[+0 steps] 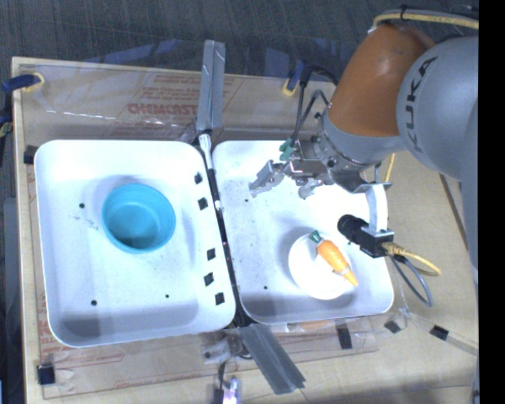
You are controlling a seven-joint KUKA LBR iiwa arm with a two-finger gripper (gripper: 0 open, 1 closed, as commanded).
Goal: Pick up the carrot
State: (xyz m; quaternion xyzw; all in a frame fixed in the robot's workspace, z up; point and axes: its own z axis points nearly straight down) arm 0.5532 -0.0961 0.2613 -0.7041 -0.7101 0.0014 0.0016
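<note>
The arm's orange band hides the right bin's (pixel 261 251) far corner. The gripper (pixel 286 182) hangs there, fingers apart, empty. The carrot (pixel 335 258) lies on a white plate (pixel 307 274); a blue bowl (pixel 138 217) sits in the left bin (pixel 67 276).

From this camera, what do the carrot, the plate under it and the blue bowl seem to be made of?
Carrot: probably toy plastic; even orange, smooth, with a small green tip.
Plate: possibly plastic or ceramic; plain matte white, so the look leaves it open.
Blue bowl: likely plastic; uniform cyan with a soft sheen, sitting in the left bin.
</note>
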